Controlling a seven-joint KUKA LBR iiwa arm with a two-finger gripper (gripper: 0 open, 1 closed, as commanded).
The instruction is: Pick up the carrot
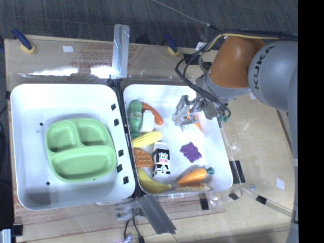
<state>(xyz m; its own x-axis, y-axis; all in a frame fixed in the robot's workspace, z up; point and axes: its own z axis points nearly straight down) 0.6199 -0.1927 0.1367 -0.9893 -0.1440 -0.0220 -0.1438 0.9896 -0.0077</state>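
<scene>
The carrot (pixel 192 176) is orange with a green top and lies on its side near the front right corner of the right bin (pixel 223 151). My gripper (pixel 185 113) hangs low over the back right part of that bin, well behind the carrot and apart from it. A small orange and white piece (pixel 196 121) lies right beside the gripper. The purple grapes (pixel 191 152) sit between the gripper and the carrot.
Along the right bin's left side lie a green vegetable (pixel 135 114), an orange-red pepper (pixel 154 114), corn (pixel 147 138), a waffle (pixel 143 158), a milk carton (pixel 162 161) and a banana (pixel 152 184). The left bin (pixel 25 115) holds a green divided plate (pixel 81 148).
</scene>
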